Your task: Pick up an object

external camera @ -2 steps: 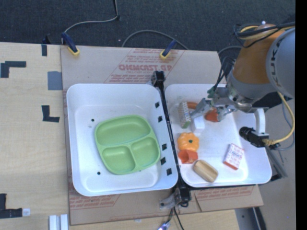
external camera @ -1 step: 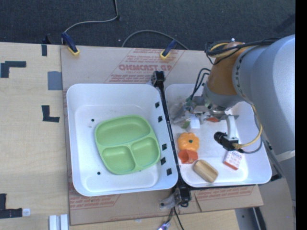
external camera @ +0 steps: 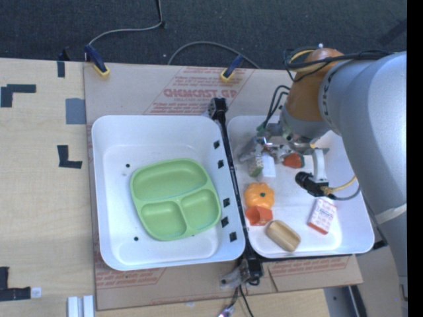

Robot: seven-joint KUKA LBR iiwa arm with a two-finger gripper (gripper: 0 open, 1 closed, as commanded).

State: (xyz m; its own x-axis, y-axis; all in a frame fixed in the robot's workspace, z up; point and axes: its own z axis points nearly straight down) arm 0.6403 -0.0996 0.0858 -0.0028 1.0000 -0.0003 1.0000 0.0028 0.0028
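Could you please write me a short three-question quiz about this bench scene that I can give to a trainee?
1. True or false: the green divided plate lies in the left bin.
2. Which thing lies nearest the front edge of the right bin? A) the orange pepper B) the bread roll C) the red and white carton
3. Fill in: the gripper is over the ____ part of the right bin, near the wall between the bins.

Key
1. True.
2. B, the bread roll.
3. Back; whether its fingers grip anything cannot be told from this view.
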